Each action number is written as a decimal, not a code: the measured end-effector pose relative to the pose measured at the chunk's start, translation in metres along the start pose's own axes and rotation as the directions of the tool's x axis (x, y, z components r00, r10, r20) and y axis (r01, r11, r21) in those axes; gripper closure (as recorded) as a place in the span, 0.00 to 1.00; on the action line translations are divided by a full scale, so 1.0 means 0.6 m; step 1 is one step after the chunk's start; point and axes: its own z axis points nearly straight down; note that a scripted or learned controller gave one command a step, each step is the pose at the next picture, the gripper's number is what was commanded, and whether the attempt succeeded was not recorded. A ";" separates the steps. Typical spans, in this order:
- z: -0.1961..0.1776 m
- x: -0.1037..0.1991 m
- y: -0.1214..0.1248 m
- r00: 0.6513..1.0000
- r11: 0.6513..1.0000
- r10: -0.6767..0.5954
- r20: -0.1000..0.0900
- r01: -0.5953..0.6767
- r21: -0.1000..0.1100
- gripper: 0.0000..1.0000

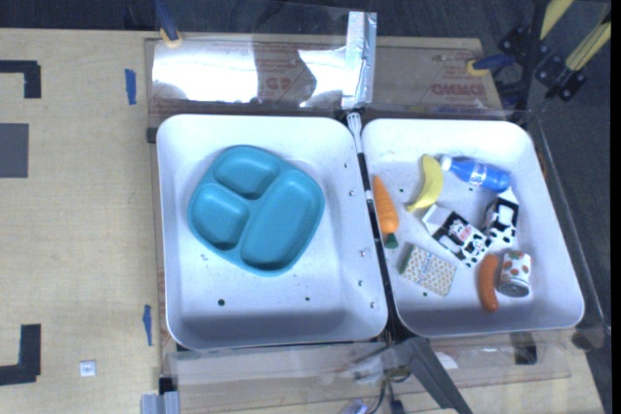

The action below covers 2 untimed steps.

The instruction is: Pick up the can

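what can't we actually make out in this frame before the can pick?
- Can, right bin: too small to read its label or tell which end faces up; it lies against the orange sausage-shaped item.
- Black-and-white patterned items: overlapping, edges blurred, count unclear.
- Blue bottle: blurred, cap end partly behind the banana.
- Blue divided plate, left bin: anything beneath it is hidden.

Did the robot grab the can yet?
Not yet. Nothing looks done: the can lies on its side in the right bin, beside the orange sausage. Nothing is gripping it now. The whole pick is left: reaching in, closing on it, lifting.
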 end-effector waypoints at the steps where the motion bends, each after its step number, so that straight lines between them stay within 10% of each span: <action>1: -0.020 -0.003 0.000 1.000 1.000 0.001 0.011 -0.001 -0.002 1.00; 2: -0.041 -0.006 0.001 1.000 1.000 0.002 0.021 -0.002 -0.004 1.00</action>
